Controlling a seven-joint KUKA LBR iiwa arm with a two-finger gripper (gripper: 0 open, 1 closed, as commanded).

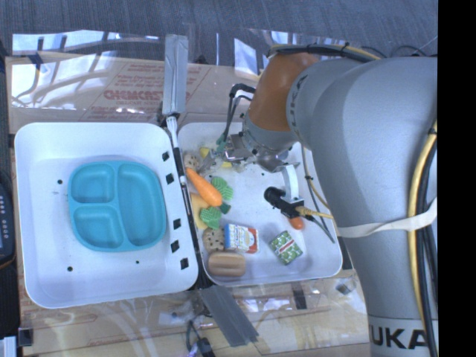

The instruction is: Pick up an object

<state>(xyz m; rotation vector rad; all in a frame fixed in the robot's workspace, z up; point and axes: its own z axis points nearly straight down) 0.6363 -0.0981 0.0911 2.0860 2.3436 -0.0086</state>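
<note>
The gripper [236,152] is hovering at the far end of the right bin [321,262]; its grip state cannot be determined. The toy carrot [204,187] is lying just nearer the camera than the gripper, beside this bin's left wall.

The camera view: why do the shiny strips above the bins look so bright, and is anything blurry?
In the camera view, clear plastic sheeting above the bins catches window-like glare; the white left bin looks evenly lit; small toys by the carrot are soft and hard to identify.
</note>
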